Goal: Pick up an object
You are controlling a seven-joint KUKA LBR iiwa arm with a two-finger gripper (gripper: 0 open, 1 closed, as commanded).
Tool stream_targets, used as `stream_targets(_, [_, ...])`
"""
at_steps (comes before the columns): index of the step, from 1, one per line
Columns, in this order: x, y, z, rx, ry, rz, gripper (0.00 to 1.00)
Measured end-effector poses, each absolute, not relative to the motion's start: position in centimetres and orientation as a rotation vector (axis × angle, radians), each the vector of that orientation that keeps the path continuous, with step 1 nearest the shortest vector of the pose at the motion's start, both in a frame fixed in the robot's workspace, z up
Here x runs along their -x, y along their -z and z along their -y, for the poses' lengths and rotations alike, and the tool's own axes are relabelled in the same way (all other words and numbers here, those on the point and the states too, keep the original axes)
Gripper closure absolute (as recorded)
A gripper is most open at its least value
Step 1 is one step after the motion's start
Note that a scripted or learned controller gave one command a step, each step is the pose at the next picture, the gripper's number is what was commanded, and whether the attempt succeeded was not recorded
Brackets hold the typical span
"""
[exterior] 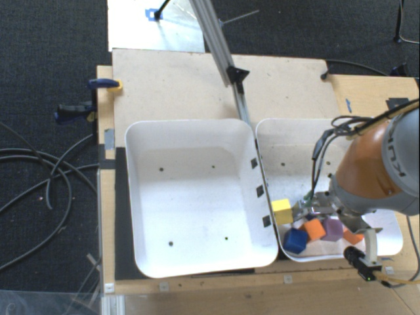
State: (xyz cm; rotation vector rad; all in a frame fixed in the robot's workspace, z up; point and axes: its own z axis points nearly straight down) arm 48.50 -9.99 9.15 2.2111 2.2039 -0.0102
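Several small blocks lie in the near left corner of the right bin [289,143]: a yellow block [281,210], a blue block [296,240], an orange block [315,229], a purple block [333,229] and a second orange piece [353,237]. My gripper [311,208] hangs low over this cluster, just right of the yellow block and directly above the orange one. The grey and orange wrist [367,169] hides the bin floor behind it. I see no block lifted off the floor.
The left bin [190,195] stands beside the right one, sharing a middle wall [259,182]. A slanted metal pole [216,38] crosses the back of the bench. A black part of the arm [361,264] overhangs the right bin's front rim.
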Motion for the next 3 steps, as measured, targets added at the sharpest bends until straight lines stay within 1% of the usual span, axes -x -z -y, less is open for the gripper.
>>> stream_targets(1, [-50.4, -19.6, 6.0, -2.206, -0.011, -2.217, 0.00])
stream_targets(2, [-53.9, -12.3, 9.2, -2.220, 0.007, -2.207, 0.00])
stream_targets(3, [-48.7, -9.7, 11.2, -2.226, 0.002, -2.219, 0.00])
